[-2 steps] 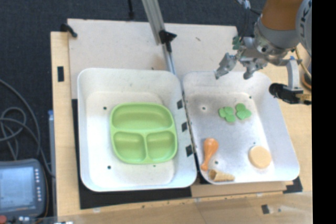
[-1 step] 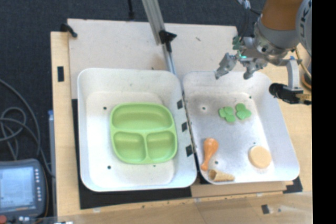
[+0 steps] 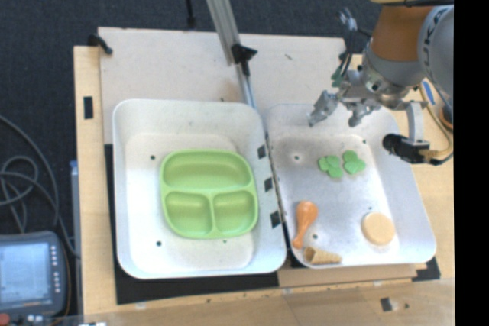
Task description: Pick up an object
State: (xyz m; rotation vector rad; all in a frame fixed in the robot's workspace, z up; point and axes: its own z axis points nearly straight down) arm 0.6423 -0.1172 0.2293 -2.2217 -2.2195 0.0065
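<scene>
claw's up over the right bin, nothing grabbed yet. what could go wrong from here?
1. The flat green clover-shaped piece lies low on the right white bin's floor; the claw may close above it or skid off.
2. The small orange spoon-like toy and the tan cone lie against the bin's near-left wall, so a finger could hit that wall.
3. The round tan disc looks thin and could slip.

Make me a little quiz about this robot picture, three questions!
1. True or false: the green tray lies in the left bin.
2. What sits nearest the gripper: A the green pieces, B the tan disc, C the cone?
3. What colour is the spoon-shaped toy in the right bin?

Key: 1 true; 2 A; 3 orange.
</scene>
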